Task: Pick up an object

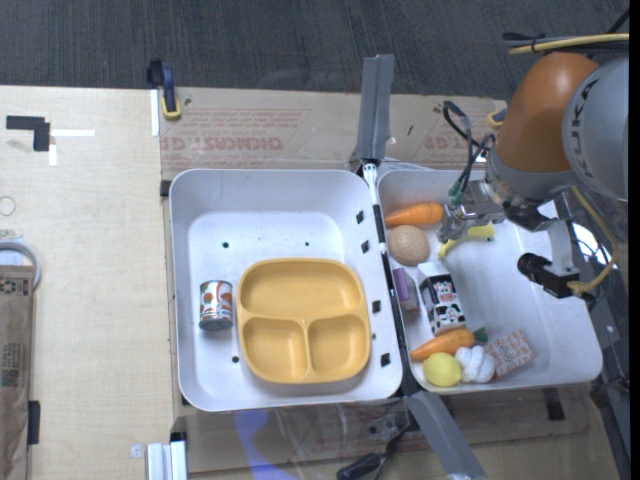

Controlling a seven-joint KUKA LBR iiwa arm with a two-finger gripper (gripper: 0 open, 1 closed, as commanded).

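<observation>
My gripper (457, 216) hangs low over the back of the right bin (560, 338), under the grey arm with its orange band (540, 108). It sits just right of an orange carrot (414, 214) and just above a small yellow piece (477, 234) that pokes out beneath it. A beige round object (407, 244) lies to its front left. Whether the yellow piece is held is hidden by the wrist.
The right bin also holds a purple item (404, 288), a black-and-white carton (441, 304), a second carrot (443, 343), a lemon (442, 370), a white bulb (479, 365) and a pink packet (510, 351). In the left bin (200, 218) are a yellow divided plate (303, 320) and a can (215, 305).
</observation>
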